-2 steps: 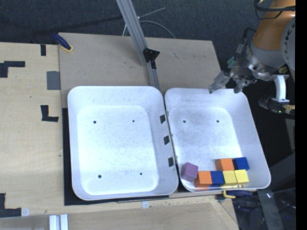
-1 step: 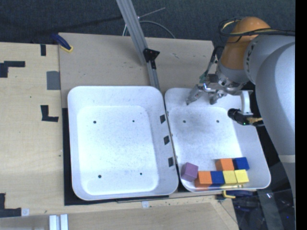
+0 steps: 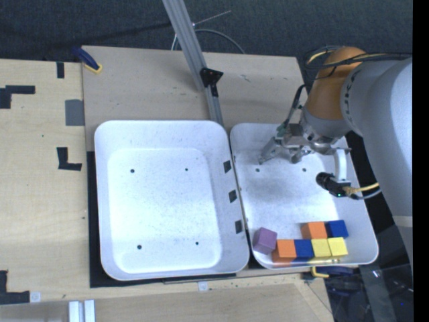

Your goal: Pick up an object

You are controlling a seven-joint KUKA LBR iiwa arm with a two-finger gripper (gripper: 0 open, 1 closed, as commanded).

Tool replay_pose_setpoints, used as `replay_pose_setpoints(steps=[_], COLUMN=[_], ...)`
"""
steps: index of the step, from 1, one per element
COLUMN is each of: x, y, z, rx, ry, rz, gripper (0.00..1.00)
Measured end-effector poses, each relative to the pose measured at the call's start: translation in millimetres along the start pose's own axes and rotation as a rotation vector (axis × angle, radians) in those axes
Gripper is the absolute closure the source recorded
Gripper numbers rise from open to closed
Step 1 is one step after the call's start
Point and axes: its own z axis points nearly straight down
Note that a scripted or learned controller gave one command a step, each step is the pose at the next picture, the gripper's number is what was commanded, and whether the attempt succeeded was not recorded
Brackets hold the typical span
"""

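Note:
Several small blocks lie along the near edge of the right bin (image 3: 268,186): a purple block (image 3: 265,239), an orange block (image 3: 286,248), a blue block (image 3: 303,248), a yellow block (image 3: 322,247), another yellow block (image 3: 338,246), an orange block (image 3: 314,231) and a blue block (image 3: 336,229). My gripper (image 3: 284,151) hangs over the far part of the right bin, well away from the blocks. Its fingers are spread apart and nothing is between them.
The left bin (image 3: 107,139) sits beside the right one, with dark clips on the shared wall. A slanted metal bar (image 3: 191,42) crosses the bench behind the bins. The arm's orange band (image 3: 328,92) and grey body fill the right side.

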Motion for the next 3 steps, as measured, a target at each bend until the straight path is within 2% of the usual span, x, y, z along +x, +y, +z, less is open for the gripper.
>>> replay_pose_setpoints(steps=[1, 3], x=[49.5, 39.5], y=[-33.5, -73.7], z=[-1.5, -1.2], rx=[-0.002, -0.003], ry=[0.002, 0.000], rz=[-0.003, 0.000], gripper=[0.00, 0.00])
